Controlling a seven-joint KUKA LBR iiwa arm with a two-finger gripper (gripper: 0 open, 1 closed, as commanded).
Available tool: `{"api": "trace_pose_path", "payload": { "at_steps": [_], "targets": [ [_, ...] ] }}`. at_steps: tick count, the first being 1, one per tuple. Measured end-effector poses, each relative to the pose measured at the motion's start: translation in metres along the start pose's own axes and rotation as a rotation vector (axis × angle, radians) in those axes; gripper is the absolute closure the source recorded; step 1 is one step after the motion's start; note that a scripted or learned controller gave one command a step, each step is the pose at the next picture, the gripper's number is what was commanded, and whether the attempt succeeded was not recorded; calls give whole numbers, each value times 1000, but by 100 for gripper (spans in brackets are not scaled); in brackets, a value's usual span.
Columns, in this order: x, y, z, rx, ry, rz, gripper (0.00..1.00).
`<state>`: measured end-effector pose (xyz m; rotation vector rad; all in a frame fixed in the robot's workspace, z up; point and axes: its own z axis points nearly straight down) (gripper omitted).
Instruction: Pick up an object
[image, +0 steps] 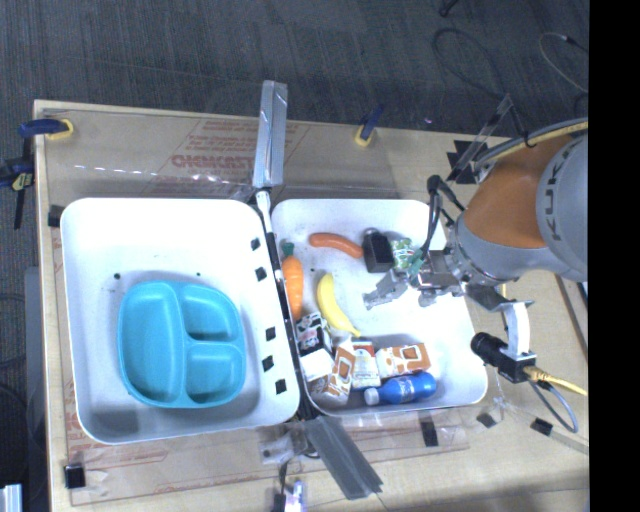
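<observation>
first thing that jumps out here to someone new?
The bright blue divided plate, alone in the left bin. Next, the clutter in the right bin: a banana and carrot near the divider, a blue bottle along the near wall. The arm's orange band looms at right.

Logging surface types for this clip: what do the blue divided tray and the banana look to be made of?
The blue divided tray looks like moulded plastic, smooth and slightly glossy, with rounded compartment walls and even colour. The banana looks like a plastic toy, uniformly yellow and unmarked, though real fruit can't be excluded.
</observation>
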<state>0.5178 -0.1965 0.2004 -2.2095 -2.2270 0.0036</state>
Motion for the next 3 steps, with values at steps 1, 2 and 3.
{"api": "trace_pose_path", "payload": {
  "at_steps": [1, 2, 3],
  "targets": [
    [24, 26, 108, -3, -3, -82, 0],
    [23, 26, 99, 1, -2, -87, 100],
    [31, 36, 6, -3, -1, -35, 100]
  ]
}}
